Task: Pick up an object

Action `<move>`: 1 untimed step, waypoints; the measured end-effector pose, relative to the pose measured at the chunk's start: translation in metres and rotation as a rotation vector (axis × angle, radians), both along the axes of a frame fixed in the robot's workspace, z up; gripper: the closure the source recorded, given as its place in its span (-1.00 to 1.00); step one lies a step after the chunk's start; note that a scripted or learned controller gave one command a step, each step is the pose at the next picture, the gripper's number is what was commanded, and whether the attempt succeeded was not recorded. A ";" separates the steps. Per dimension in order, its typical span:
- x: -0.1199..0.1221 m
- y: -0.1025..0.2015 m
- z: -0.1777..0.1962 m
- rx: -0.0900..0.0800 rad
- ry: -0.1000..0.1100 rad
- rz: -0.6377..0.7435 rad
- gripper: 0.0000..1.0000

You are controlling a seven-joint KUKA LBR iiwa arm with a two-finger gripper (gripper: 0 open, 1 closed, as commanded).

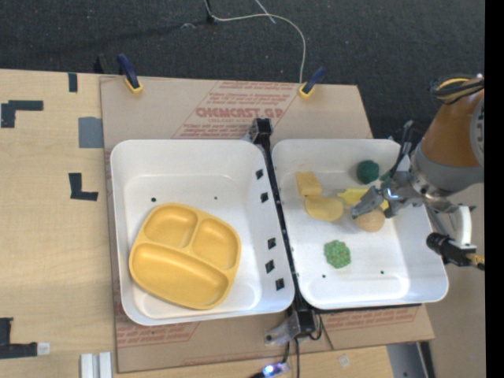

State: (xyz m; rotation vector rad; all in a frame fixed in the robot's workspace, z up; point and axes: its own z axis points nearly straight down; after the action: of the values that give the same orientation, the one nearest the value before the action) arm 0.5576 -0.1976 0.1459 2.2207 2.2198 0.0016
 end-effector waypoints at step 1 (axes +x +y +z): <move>0.006 -0.008 0.057 -0.002 -0.003 0.001 1.00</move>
State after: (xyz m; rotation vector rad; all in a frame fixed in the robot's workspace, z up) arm 0.5631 -0.2058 0.2033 2.2171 2.2193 0.0028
